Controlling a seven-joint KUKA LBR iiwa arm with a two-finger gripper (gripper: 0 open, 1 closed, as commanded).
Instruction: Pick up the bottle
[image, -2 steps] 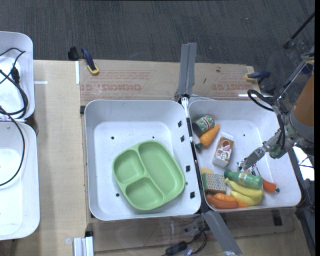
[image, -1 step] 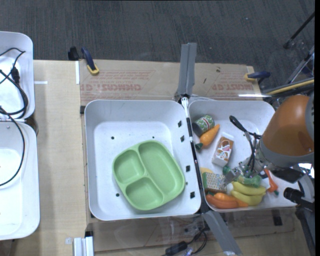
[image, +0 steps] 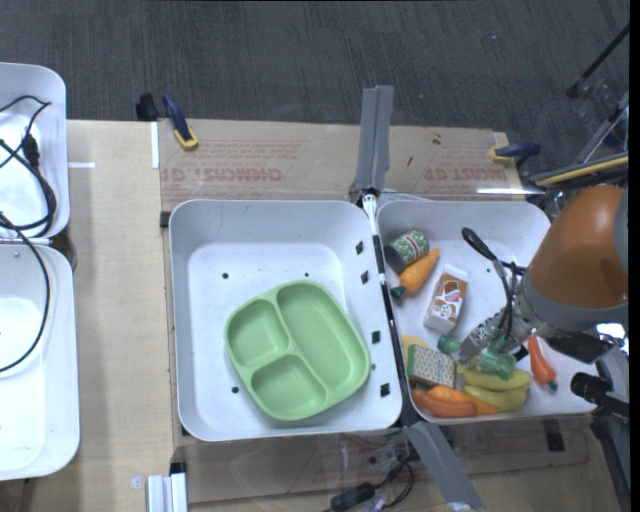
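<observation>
A small green bottle (image: 453, 346) lies on its side in the right bin (image: 520, 215), between a milk carton (image: 447, 302) and a bunch of bananas (image: 497, 385). Just its green end and a strip of its body show. The gripper (image: 488, 338) is down low over the bottle's middle and hides most of it. The arm's orange band (image: 585, 250) looms above the bin's right side. Whether the bottle is gripped is unclear.
The right bin also holds a green can (image: 408, 245), a carrot (image: 418, 270), a cracker box (image: 432, 367), an orange vegetable (image: 446, 401) and a red one (image: 541, 361). A green divided plate (image: 296, 350) lies in the left bin (image: 190, 300).
</observation>
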